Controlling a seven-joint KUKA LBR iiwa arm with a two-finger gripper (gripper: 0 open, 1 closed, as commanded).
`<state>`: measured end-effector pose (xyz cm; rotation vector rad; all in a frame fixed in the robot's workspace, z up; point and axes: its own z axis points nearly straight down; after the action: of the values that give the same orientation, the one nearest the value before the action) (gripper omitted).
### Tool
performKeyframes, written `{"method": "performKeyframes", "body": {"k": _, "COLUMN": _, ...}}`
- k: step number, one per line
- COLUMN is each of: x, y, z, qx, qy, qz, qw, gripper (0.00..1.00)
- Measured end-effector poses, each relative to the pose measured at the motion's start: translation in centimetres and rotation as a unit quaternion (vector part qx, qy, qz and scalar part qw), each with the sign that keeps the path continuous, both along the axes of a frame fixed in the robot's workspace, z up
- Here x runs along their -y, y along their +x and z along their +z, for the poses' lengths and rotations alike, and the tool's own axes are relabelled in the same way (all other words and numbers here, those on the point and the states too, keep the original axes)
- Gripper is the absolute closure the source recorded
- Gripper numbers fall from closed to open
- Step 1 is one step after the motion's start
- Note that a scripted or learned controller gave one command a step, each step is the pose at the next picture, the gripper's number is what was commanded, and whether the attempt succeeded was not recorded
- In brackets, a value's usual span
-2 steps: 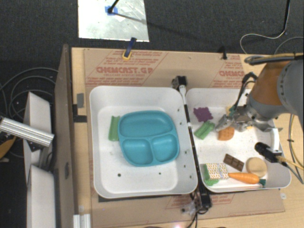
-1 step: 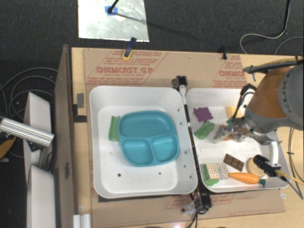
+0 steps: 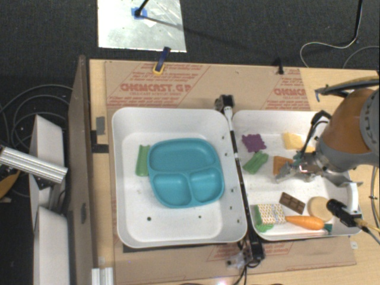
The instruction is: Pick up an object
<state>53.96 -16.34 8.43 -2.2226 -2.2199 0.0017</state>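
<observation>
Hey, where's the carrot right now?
The carrot lies near the front edge of the right bin, just right of the speckled sponge-like block and below the brown chocolate piece and the round beige piece.

An orange block (image 3: 281, 164) is lying flat in the right bin (image 3: 270, 125), just beside a green piece (image 3: 255, 162), with the gripper (image 3: 295, 170) hovering against it.
</observation>
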Motion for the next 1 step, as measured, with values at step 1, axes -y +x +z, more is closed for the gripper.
{"method": "performKeyframes", "body": {"k": 1, "x": -2.33, "y": 4.04, "z": 0.07, "qx": 0.003, "qy": -0.0001, "qz": 0.004, "qw": 1.0, "gripper": 0.0}}
